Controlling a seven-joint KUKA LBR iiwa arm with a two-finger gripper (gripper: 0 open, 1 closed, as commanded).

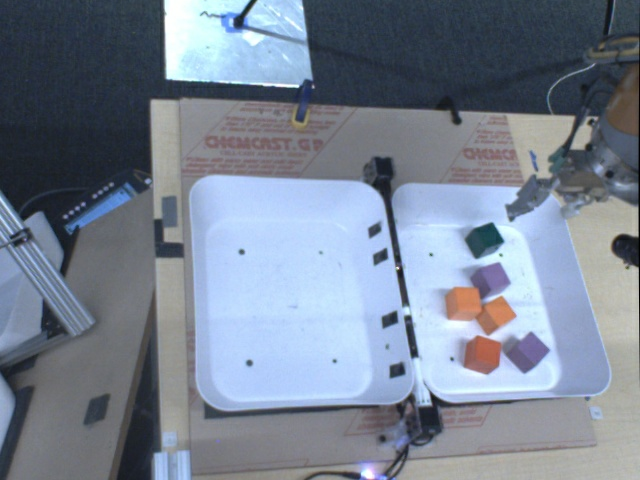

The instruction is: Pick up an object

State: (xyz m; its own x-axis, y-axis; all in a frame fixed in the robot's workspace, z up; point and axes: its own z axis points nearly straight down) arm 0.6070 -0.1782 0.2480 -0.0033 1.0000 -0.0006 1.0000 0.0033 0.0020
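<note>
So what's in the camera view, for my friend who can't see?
A robot arm hangs over the right bin, which has six blocks: one green, two purple and three orange. The left bin sits beside it.

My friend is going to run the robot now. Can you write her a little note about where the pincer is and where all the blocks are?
Pincer: above the far rim of the right bin, nothing between its fingers; open or shut is unclear.
Blocks, all in the right bin: green block nearest the pincer; two purple blocks; three orange blocks.
Left bin: holds no blocks.
Done: nothing picked up yet.
Left: grasp and lift one block; the green one looks closest.
</note>
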